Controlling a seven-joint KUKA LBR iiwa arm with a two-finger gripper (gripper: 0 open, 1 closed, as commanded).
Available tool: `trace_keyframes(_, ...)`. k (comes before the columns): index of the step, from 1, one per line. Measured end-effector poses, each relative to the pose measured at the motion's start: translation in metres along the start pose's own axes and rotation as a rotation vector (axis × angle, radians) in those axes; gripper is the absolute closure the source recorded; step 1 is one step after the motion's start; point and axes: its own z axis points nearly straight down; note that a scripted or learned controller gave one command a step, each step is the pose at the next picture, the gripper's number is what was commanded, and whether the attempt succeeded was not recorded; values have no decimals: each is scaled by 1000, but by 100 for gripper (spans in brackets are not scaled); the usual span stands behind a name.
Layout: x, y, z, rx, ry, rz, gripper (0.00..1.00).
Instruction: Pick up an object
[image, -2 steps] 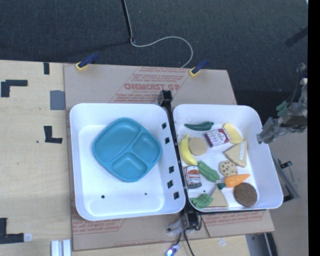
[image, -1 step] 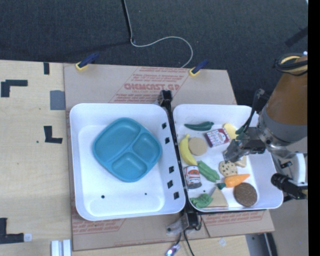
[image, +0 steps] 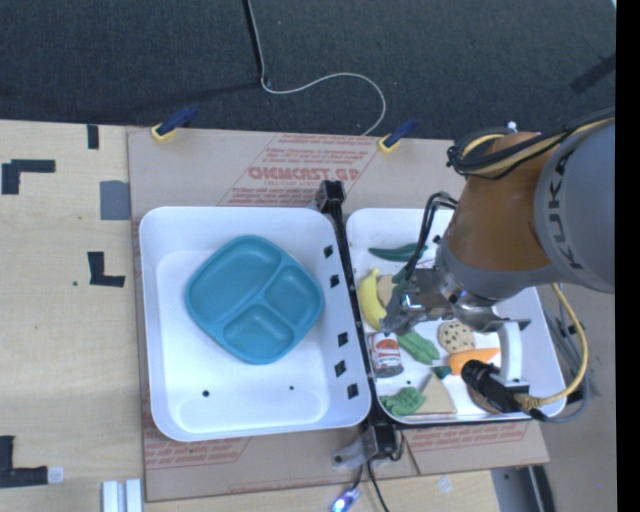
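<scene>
The objects I may pick lie in the right bin (image: 552, 330), crowded together in its left and lower part. A yellow banana (image: 371, 297) lies along the left wall, and just under it stands a small can (image: 387, 354) with a red and white label. Near the top is a dark green pepper (image: 392, 252). A lighter green piece (image: 419, 347) lies right of the can, a round cookie (image: 453, 333) beside it, and an orange piece (image: 472, 357) just below the cookie. In the lower corner a green leafy thing (image: 404, 402) rests against a pale flat slice (image: 437, 398). My pincer (image: 405, 303) hangs low over this heap, just right of the banana and above the can; whether it is open or closed I cannot tell, because my wrist covers it. My arm (image: 520, 220) comes from the right, with its orange band above the bin. The left bin (image: 160, 300) holds a blue divided plate (image: 255, 298), well apart from my pincer.
</scene>
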Motion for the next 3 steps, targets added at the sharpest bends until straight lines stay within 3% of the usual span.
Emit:
trace_keyframes(1,20,-4,8,-3,-3,6,100)
trace_keyframes(2,19,53,3,-9,-4,7,100)
trace_keyframes(3,25,4,-136,-20,-1,6,100)
